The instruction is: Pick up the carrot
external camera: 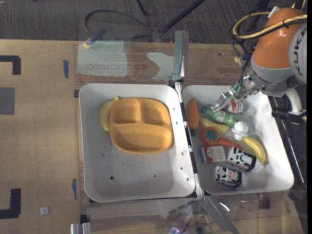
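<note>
In the right bin, a thin orange-red carrot with a green leafy top lies flat near the middle, among other toy foods. A plain orange tapered piece, also carrot-like, lies along that bin's left wall. My gripper hangs over the bin's back part, just above a green bottle. It is to the right of the tapered piece and behind the green-topped carrot. A small red and white item sits right at the gripper's tip.
The right bin also holds a banana, a yellow piece, a white lump and black and white cartons. The left bin holds an orange divided tray with a yellow piece beside it.
</note>
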`<move>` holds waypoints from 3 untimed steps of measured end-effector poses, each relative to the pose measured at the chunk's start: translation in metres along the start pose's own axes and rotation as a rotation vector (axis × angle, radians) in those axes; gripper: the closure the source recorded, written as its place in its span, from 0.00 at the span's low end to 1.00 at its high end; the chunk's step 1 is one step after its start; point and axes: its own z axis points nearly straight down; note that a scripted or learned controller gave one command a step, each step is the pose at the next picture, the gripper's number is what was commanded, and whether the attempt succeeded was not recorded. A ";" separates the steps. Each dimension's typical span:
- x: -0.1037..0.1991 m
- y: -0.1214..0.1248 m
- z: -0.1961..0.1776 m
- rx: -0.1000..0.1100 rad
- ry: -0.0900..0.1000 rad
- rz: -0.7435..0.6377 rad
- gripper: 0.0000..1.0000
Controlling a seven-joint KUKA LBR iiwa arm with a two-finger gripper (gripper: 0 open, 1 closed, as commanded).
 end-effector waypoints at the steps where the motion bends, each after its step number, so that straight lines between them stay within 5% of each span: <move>1: 0.011 0.007 0.022 0.002 0.002 -0.194 0.00; 2: 0.024 -0.001 0.047 0.000 0.002 -0.513 0.00; 3: -0.005 -0.028 0.085 0.000 0.001 -0.160 0.00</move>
